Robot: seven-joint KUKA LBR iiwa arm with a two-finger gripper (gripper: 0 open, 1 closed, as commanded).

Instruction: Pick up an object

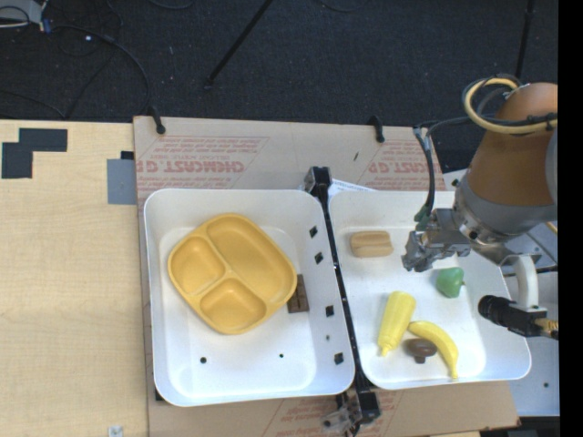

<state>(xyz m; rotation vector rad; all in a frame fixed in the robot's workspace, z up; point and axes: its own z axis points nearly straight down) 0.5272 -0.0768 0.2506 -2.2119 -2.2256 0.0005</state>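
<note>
In the right bin [364, 358] lie a tan bread-like block [371, 244], a green pepper-like piece [449, 282], a yellow corn cob [394, 321], a yellow banana [439, 343] and a small brown piece [420, 350]. My gripper [422, 254] hangs over the bin's upper right part, between the tan block and the green piece, close to the green one. The fingers are dark and point down-left; nothing shows between them.
The left bin [182, 371] holds a yellow divided plate [231, 271] with a small brown block [298, 297] at its right edge. A black divider [332, 280] runs between the bins. Cardboard [246, 157] lies under both; the arm's cables loop at upper right.
</note>
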